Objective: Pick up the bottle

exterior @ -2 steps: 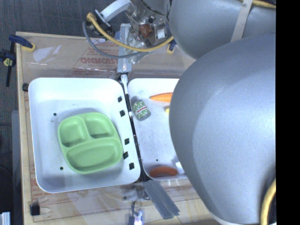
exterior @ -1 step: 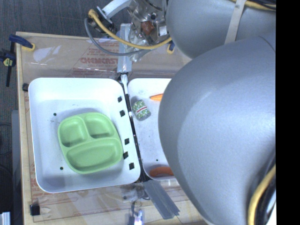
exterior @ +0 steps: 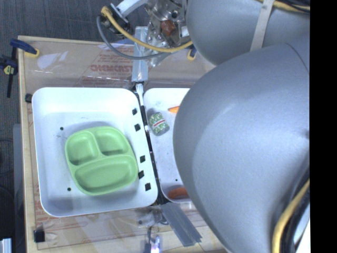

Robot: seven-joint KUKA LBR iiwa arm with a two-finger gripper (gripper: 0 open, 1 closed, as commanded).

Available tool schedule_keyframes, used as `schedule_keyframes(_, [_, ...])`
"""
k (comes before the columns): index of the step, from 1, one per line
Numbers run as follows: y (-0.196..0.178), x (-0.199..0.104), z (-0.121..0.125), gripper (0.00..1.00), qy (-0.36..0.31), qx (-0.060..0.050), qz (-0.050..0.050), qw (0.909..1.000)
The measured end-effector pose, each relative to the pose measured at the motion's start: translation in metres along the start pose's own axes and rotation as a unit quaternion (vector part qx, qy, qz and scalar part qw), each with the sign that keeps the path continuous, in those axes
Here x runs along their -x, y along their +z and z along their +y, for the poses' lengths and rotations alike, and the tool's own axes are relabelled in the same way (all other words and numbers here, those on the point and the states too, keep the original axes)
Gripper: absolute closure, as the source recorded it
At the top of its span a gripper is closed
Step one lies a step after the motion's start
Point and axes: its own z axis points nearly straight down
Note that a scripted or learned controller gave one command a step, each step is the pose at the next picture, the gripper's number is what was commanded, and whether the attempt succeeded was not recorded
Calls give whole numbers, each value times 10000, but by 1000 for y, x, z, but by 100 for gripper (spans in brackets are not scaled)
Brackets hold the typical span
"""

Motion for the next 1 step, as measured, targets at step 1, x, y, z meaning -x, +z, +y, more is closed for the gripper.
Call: schedule_keyframes(1, [-5, -3, -22, 100, 805, -2, 33, 9967])
